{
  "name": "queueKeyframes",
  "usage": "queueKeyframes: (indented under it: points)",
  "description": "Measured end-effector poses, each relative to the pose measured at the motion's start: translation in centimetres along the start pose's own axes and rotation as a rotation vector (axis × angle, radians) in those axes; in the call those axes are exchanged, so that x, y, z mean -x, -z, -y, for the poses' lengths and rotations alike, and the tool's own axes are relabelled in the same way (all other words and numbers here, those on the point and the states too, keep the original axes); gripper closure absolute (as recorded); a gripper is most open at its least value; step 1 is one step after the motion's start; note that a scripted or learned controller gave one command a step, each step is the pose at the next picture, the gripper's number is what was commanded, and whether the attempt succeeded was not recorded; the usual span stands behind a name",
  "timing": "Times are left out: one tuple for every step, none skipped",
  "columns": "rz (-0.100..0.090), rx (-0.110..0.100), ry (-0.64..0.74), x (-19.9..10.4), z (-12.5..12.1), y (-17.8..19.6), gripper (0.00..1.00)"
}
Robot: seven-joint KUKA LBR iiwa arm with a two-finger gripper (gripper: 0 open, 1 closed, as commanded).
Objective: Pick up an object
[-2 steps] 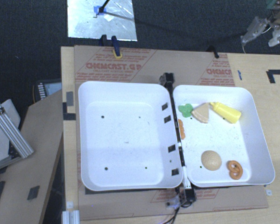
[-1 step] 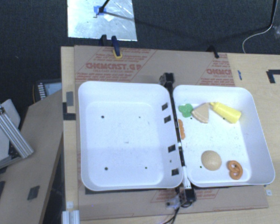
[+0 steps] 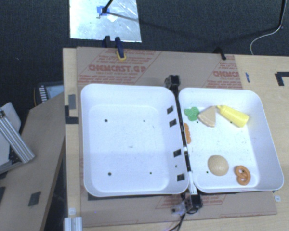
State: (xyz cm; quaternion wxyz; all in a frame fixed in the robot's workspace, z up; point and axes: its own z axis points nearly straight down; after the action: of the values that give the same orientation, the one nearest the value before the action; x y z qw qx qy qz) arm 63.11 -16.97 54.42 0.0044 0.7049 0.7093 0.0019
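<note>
From the camera above, two shallow white plastic bins are sitting side by side on a brown cardboard sheet [image 3: 135, 64] covering the table [image 3: 43, 129]. The left bin [image 3: 94, 129] is lying beside the right bin [image 3: 267, 143], their inner rims meeting along a dark hinge strip. In the right bin, a small green leafy toy [image 3: 191, 113] is lying near the upper left corner, just beside a tan wedge-shaped piece [image 3: 208, 116]. A yellow bottle-shaped toy [image 3: 233, 115] is resting tilted right of the wedge, close to it. Lower down, a round beige bun-like object [image 3: 217, 165] is sitting near an orange pretzel-shaped ring [image 3: 242, 174], the two slightly apart. A small orange sliver [image 3: 187, 133] is lying against the left wall. The tool's state cannot be told.
</note>
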Motion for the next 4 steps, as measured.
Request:
queueKeyframes:
  points:
    - [0.002,0.003,0.004,0.0,-0.1,1.1,1.00]
    - [0.003,0.006,0.008,-0.1,-0.1,2.3,1.00]
    - [0.005,0.009,0.012,-0.1,-0.2,3.4,1.00]
    - [0.006,0.013,0.016,-0.2,-0.2,4.6,1.00]
